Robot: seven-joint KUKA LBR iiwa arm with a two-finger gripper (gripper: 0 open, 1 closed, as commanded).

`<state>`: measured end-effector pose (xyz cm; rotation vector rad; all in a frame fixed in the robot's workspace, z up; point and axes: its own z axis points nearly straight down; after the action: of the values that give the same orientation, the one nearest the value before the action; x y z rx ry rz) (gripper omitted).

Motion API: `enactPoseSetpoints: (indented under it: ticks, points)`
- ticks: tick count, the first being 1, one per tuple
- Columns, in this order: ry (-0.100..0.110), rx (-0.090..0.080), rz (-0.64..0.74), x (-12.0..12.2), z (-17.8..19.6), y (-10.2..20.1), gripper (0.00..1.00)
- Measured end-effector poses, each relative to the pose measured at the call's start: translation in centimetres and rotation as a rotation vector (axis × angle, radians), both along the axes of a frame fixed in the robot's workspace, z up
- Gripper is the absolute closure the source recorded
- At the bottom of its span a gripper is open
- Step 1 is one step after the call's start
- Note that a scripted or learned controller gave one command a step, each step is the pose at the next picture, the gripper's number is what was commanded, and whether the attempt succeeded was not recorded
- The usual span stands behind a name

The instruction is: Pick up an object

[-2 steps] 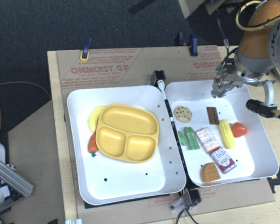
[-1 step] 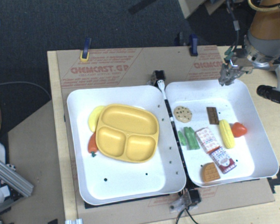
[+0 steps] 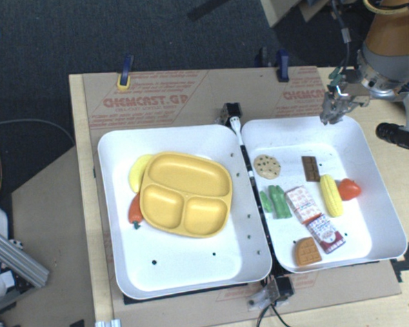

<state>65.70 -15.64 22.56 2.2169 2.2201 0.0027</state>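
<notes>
While the claw [image 3: 334,110] hovers beyond the right white bin's [image 3: 369,149] far rim — grip state unclear — the small yellow plastic corn cob [image 3: 331,195] looks light, stiff, best pinched mid-length.

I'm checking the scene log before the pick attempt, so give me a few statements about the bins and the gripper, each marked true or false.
1. The yellow divided tray sits in the left bin. True.
2. The cookie lies in the left bin. False: it lies in the right bin, near its upper left part.
3. The gripper is over the far edge of the right bin. True.
4. The gripper holds the corn cob. False: the corn cob lies on the bin floor beside the tomato, well away from the gripper.
5. The green beans lie to the left of the red and white packets. True.
</notes>
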Motion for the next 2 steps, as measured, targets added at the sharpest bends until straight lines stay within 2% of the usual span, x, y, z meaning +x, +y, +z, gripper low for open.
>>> enactPoseSetpoints:
  ticks: [1,2]
  points:
    - [0.007,0.004,0.001,-4.2,0.6,3.5,1.0]
    - [0.007,0.004,0.003,-6.9,1.2,8.2,1.0]
